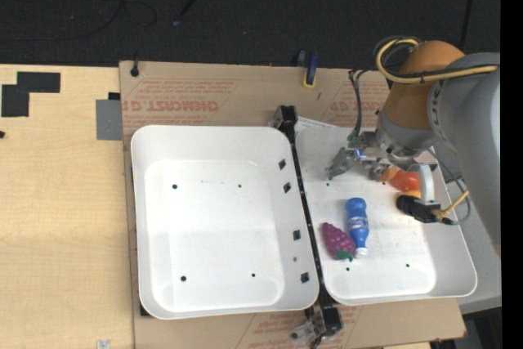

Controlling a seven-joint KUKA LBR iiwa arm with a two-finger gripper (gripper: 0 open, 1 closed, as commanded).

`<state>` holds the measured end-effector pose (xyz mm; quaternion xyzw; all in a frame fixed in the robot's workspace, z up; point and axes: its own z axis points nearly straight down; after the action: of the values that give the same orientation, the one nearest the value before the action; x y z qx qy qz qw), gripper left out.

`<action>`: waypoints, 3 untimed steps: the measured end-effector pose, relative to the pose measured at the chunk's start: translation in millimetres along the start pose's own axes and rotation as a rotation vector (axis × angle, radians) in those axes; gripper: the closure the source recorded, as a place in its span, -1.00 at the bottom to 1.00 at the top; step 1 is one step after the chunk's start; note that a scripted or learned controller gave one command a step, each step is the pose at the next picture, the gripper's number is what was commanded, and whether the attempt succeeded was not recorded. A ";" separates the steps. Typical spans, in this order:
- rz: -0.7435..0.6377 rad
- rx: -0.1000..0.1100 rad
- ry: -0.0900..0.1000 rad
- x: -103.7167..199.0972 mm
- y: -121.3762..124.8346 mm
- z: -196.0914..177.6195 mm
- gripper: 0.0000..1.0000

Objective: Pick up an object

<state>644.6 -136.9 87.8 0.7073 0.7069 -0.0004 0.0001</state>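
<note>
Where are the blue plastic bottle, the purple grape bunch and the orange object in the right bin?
Blue plastic bottle (pixel 356 225): camera view, on the middle of its body.
Purple grape bunch (pixel 336 239): camera view, on the centre of the cluster.
Orange object (pixel 406 178): camera view, on its visible surface beside the arm.

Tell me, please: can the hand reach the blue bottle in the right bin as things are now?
Probably yes. The blue bottle lies uncovered in the right bin, with only the purple grapes beside its lower end. The hand sits just above it in the view.
</note>
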 end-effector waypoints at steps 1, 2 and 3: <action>0.002 0.006 0.002 13.5 -39.1 0.7 -1.00; 0.002 0.008 0.004 43.2 -89.0 1.1 -1.00; 0.009 0.005 0.002 39.9 -86.9 -9.0 1.00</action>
<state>557.7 -96.9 96.9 0.7106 0.7036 -0.0016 -0.0023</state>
